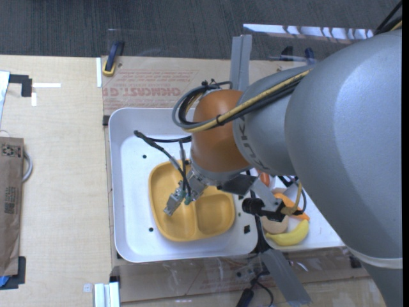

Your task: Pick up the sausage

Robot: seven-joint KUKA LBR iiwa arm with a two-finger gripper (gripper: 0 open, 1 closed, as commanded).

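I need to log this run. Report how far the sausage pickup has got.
Done: the arm has reached into the left white bin, and the end effector is low over the yellow divided tray.
In hand: I cannot make out a sausage in its grip.
Left: finding and lifting the sausage. I see none in the tray; the arm covers most of the other bin, where a banana pokes out.

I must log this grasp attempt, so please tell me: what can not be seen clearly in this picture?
- The sausage: I cannot make it out; the arm covers much of the right bin in the camera view.
- The gripper over the yellow tray: too small and dark to read its state.
- Items beside the banana: partly hidden by cables, not identifiable.
- The brown bag: cut off by the left edge.
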